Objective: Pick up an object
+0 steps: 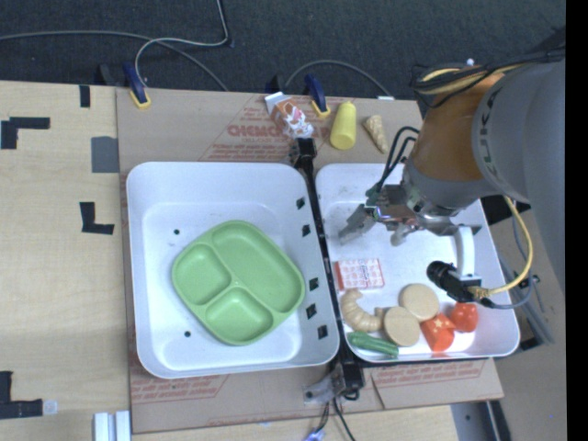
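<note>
From the camera view, two white bins are seen side by side on the bench (64,246). The left bin (147,246) is occupied by a green divided plate (237,281). In the right bin (496,338), a red-printed packet (360,273), a croissant (360,313), two tan round biscuits (410,312), a green pod (372,344) and red tomato pieces (452,327) are gathered near the front. The end effector (375,224) is positioned over the bin's bare rear part, fingers spread apart, nothing between them. A yellow bottle (343,125) is placed behind the bins.
</note>
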Motion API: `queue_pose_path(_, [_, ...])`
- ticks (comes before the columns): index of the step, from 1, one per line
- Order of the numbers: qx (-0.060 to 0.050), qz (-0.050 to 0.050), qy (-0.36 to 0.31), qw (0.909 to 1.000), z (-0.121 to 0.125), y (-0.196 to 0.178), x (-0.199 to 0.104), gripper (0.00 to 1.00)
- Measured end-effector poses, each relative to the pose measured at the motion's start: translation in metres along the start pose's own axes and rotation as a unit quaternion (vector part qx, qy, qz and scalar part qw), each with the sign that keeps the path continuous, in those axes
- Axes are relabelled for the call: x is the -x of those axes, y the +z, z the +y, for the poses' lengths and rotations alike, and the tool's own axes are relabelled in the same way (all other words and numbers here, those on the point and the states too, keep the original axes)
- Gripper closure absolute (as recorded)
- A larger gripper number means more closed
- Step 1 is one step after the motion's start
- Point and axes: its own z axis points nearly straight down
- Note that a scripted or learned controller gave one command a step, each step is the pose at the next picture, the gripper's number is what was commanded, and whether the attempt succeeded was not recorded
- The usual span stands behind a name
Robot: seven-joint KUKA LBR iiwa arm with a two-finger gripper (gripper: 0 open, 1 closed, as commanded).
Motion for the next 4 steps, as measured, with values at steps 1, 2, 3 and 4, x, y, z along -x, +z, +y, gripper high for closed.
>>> queue_pose_path(1, [0.001, -0.001, 0.0, 1.0, -0.03, 0.006, 0.108, 0.0])
queue_pose_path(2, [0.004, 0.0, -0.001, 1.0, -0.021, 0.095, 0.057, 0.0])
queue_pose_path(3, [0.005, -0.002, 0.0, 1.0, -0.018, 0.095, 0.045, 0.0])
queue_pose_path(4, [0.009, -0.002, 0.0, 1.0, -0.021, 0.094, 0.045, 0.0])
